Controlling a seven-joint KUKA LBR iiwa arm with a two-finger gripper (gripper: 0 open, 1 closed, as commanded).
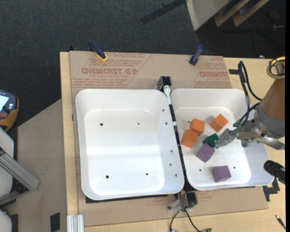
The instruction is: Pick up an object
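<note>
Where the arm enters at frame right, the gripper [219, 140] sits low in the right bin [206, 96], fingers touching the green block [211, 138]; cannot tell whether they grip it; purple blocks [205, 152] just below; orange blocks [196, 126] up-left.

1. Dark grey carpet floor [41, 31] surrounds the worktop [136, 68], a brown cardboard-faced board printed with red lettering.
2. Two blue clamps [98, 50] grip its far edge.
3. A pale wooden piece of furniture [226, 11] stands at the top right.
4. A metal rail [18, 174] lies at the left.
</note>
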